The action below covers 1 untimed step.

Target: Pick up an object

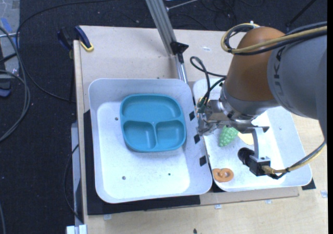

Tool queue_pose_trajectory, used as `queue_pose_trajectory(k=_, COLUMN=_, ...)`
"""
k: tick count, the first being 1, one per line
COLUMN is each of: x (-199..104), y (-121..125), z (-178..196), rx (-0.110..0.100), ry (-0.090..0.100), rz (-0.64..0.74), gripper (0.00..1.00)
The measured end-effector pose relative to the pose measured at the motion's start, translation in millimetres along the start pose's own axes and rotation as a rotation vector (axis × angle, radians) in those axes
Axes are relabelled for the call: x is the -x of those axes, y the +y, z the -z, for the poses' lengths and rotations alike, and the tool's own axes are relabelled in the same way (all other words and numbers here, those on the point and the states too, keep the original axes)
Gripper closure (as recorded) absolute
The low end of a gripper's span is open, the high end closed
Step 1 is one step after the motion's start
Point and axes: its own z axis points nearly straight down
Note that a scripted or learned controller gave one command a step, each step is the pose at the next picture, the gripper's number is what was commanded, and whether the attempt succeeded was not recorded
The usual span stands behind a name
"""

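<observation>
The pale wooden desk (130, 51) carries two shallow white bins side by side. The left bin (104, 176) sits on a dark mat that shows along its left and front edges, and the right bin (296, 176) touches it at their shared edge. A blue and yellow clamp (83, 39) grips the desk's far left corner.

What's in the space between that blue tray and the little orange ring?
In the camera view, bare white floor of the left bin, then the two bins' adjoining rims with small black clips, lie between the blue tray and the orange ring.
</observation>
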Motion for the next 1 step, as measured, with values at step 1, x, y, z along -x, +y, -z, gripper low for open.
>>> queue_pose_trajectory(k=1, x=-59.6, y=16.2, z=1.9, rx=0.004, ry=0.000, rz=0.002, gripper=1.00)
